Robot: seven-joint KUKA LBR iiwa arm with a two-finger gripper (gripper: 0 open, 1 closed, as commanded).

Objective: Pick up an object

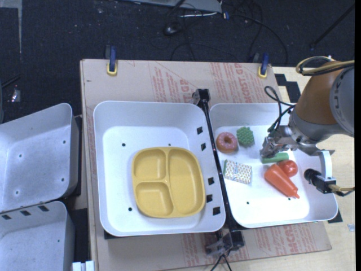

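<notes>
- The desk point(141, 72) fills the middle of the frame, a brown board with red print, and carries two shallow white bins side by side.
- The left bin point(113, 123) holds a yellow divided plate point(168, 181) lying flat, its three compartments facing up.
- The right bin point(293, 210) holds the small things: a pink doughnut point(227, 142) near the bin's upper left, a green bumpy piece point(245, 136) just beside it to the right, and a speckled white packet point(237, 171) below them.
- An orange carrot point(281, 181) lies at a slant toward the lower right of that bin, with a red tomato-like piece point(289, 167) touching its upper end.
- A green piece point(274, 158) lies flat just above the red one.
- The arm reaches in from the right edge of the frame, and its gripper point(272, 147) sits low over the right bin, directly above the green piece's left end.
- Whether the fingers are open, closed or gripping anything cannot be told from this angle; the dark metal parts blur together.
</notes>
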